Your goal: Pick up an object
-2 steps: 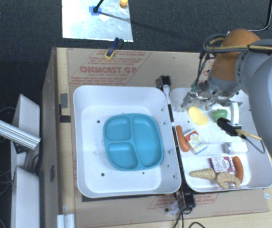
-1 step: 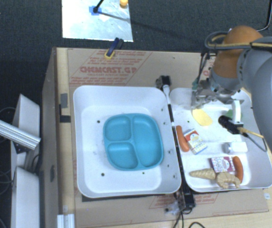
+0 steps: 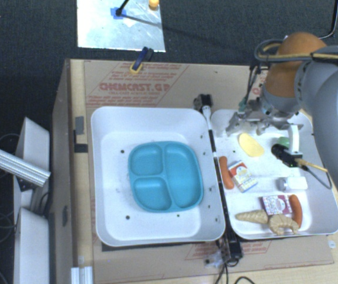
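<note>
Two shallow white bins sit side by side. The gripper [image 3: 254, 125] hangs over the far end of the right bin [image 3: 328, 209]; whether it is spread or pressed together I cannot tell from here.

I count eight loose things in that bin, and any of them could be picked. One smooth yellow oval piece [image 3: 252, 145] lies just below the gripper, the closest of the lot, apart from it. There are two orange sausages. One [image 3: 226, 172] is below and to the left of the gripper, along the wall between the bins. The other [image 3: 296, 210] is well below it to the right. One small red-and-white carton [image 3: 241, 176] lies just beside the first sausage. One white block [image 3: 293, 183] lies below-right of the gripper. One maroon packet [image 3: 277, 205] touches the second sausage. At the near rim, farthest from the gripper, lie one ridged pale cone [image 3: 254, 217] and one lumpy tan biscuit [image 3: 281, 223], end to end.

Well to the gripper's left, the left bin [image 3: 107, 129] holds one glossy blue plate [image 3: 165, 176] with three compartments. Nothing stands between the gripper and the yellow piece.
</note>
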